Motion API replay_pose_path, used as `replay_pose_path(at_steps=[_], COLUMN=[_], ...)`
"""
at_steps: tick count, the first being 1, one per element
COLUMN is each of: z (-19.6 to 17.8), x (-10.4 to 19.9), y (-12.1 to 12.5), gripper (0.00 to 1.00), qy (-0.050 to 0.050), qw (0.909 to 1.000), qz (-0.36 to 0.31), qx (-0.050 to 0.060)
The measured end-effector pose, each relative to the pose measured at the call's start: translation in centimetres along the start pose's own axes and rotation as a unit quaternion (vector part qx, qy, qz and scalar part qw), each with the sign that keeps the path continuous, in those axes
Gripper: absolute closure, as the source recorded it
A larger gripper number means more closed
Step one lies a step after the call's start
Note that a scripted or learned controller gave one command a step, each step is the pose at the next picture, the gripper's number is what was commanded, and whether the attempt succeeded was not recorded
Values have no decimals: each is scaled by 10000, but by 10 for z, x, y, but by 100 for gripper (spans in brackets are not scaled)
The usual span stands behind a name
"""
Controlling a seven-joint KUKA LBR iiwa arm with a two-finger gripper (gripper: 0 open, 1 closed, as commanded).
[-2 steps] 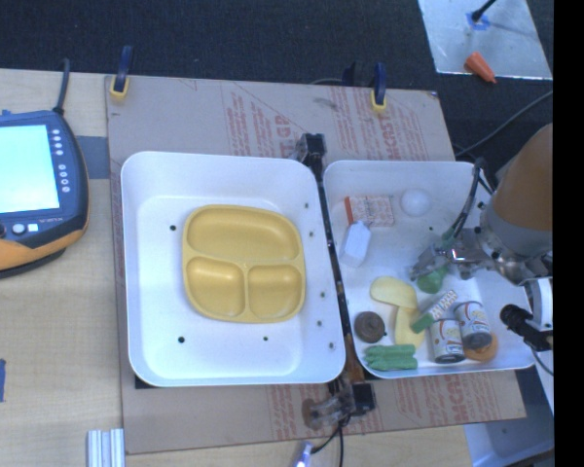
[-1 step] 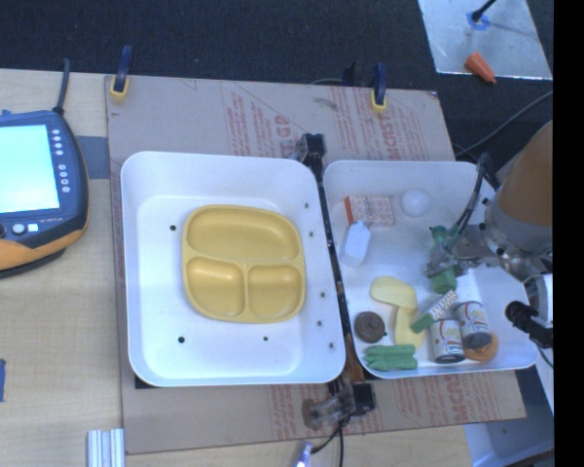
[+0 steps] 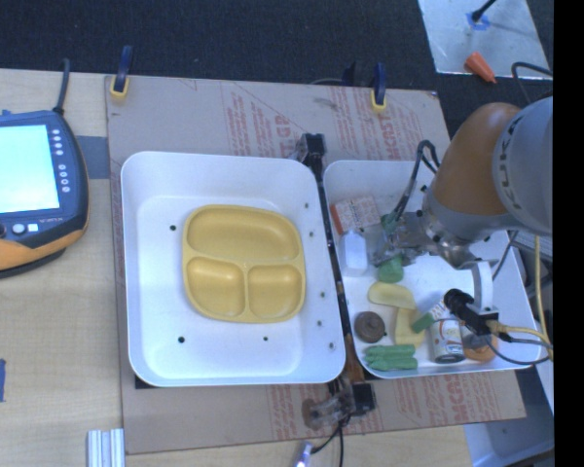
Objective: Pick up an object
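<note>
Clutter first, at the near edge of the right bin (image 3: 526, 261): a green piece (image 3: 389, 358) lies along the front wall, with a brown disc (image 3: 370, 326) just at its 11 o'clock. A small can (image 3: 448, 341) sits at the disc's 3 o'clock. Going deeper, a yellow piece (image 3: 391, 295) lies mid-bin, and a small green block (image 3: 389, 268) sits just past it. The gripper (image 3: 401, 241) hangs right over that block, which looks like the likeliest pick. Whether the gripper is open or closed, I cannot tell; the wrist shadows it.

To do this well, I'd say descend straight and centre on the green block. Keep off the yellow piece at 6 o'clock and the white block (image 3: 355, 251) at 9 o'clock, which crowd the approach. Farther off, at 9 o'clock, the left bin (image 3: 141, 261) holds a yellow divided plate (image 3: 243, 263).
</note>
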State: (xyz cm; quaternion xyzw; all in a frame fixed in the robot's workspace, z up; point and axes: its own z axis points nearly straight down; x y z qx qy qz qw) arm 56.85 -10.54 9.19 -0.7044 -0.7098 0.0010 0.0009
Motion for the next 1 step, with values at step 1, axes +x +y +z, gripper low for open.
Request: replay_pose_path(at_steps=[1], z=[-100], x=[76], y=[-42], gripper=[100], qy=[3], qw=[10000], qz=[5], qx=[-2])
